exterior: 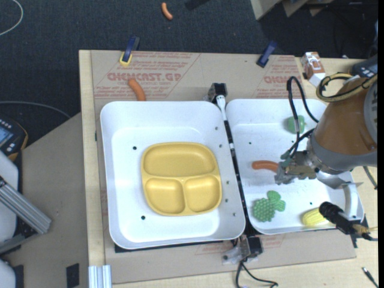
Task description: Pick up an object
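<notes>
A grey KUKA arm point(345, 134) with an orange band reaches in from three o'clock over the right bin point(255, 116), its gripper point(287, 171) low above the bin floor, just right of an orange sausage-shaped piece point(264, 165) that lies flat near the bin's centre. The gripper's dark fingers sit at that piece's three o'clock end; whether they are released, clenched or grasping it cannot be told from this angle. At six o'clock from the gripper rests a green bunch of toy grapes point(267, 206), and toward five o'clock, near the bin's lower wall, a yellow piece point(312, 217) lies partly behind a black cable fitting. A pale green object point(294, 124) sits at twelve o'clock from the gripper, near the bin's upper wall. The left bin point(120, 161) carries a yellow three-compartment tray point(180, 177) at its middle. Outside the bins, a second orange sausage point(137, 89) lies on the cardboard at eleven o'clock from the tray, and a third point(167, 10) rests on the dark carpet beyond the bench.
</notes>
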You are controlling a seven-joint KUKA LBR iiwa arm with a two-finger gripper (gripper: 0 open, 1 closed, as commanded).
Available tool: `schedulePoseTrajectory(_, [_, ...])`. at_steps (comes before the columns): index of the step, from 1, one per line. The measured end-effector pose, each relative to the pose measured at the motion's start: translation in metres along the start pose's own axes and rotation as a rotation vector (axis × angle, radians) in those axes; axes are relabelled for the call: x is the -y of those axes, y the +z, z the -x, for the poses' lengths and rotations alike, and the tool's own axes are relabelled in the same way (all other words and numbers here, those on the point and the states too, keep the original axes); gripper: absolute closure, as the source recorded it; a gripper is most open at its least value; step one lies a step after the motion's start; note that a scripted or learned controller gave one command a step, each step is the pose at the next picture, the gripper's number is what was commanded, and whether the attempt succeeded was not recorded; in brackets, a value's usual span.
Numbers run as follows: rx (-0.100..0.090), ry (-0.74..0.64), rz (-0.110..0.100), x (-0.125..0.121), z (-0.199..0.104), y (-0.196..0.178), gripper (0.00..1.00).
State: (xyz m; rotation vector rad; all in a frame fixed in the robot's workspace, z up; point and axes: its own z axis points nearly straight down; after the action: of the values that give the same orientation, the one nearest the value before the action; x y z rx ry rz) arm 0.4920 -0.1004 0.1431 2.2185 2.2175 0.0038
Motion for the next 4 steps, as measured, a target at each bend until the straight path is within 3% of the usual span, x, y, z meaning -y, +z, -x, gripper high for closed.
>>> schedulePoseTrajectory(2, [0.0,-0.002,0.001,-0.001,0.002,-0.084,1.0])
schedulePoseTrajectory(3, [-0.005,-0.006,-0.008,0.01,-0.051,-0.084,1.0])
schedulePoseTrajectory(4, [-0.004,-0.008,-0.002,-0.003,-0.11,-0.09,1.0])
